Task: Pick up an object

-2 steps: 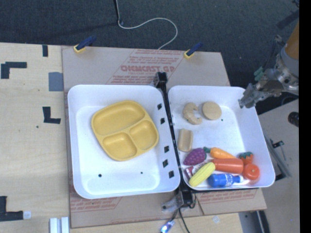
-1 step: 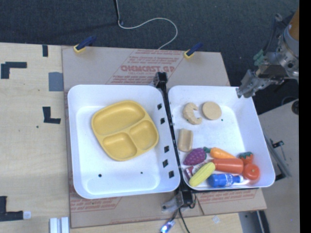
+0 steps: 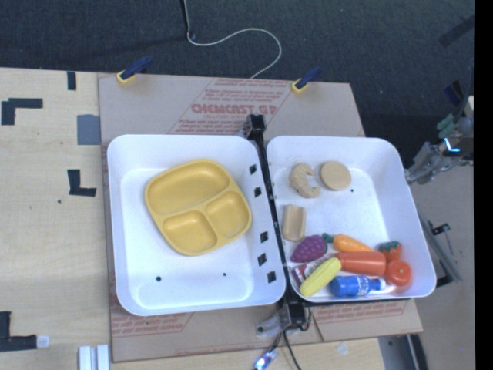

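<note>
Wooden bench — cardboard sheet atop it, two white bins side by side.

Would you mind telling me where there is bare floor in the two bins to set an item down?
Left bin: a bare strip along the near edge, below the yellow divided plate. Right bin: bare floor to the right of the round cookie, above the carrot. The near end is crowded: grapes, corn, tomato.

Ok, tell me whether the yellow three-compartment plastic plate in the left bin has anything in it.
Empty. The yellow three-compartment plastic plate lies flat in the left white bin, and all three wells show bare yellow.
</note>
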Motion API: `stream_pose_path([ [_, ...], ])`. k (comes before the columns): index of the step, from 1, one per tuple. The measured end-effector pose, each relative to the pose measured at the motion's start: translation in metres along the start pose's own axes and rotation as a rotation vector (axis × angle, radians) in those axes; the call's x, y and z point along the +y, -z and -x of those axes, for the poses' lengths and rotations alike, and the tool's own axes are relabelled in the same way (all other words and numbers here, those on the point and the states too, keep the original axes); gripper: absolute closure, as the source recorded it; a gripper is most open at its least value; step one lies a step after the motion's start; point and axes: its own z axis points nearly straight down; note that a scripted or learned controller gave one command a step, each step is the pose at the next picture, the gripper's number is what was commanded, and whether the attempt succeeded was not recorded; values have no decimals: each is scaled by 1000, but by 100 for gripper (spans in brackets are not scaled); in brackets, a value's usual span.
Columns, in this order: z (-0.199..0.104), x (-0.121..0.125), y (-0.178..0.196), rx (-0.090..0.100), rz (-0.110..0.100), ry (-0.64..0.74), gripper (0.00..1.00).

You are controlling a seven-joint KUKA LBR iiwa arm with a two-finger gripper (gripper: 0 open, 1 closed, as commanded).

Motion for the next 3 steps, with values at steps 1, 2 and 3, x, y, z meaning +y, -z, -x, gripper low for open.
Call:
stream_pose_path([
  [1, 24, -16, -29, 0, -1, 2, 100],
  [2, 34, 28, -77, 0, 1, 6, 100],
  [3, 54, 82, -129, -2, 4, 7, 100],
])
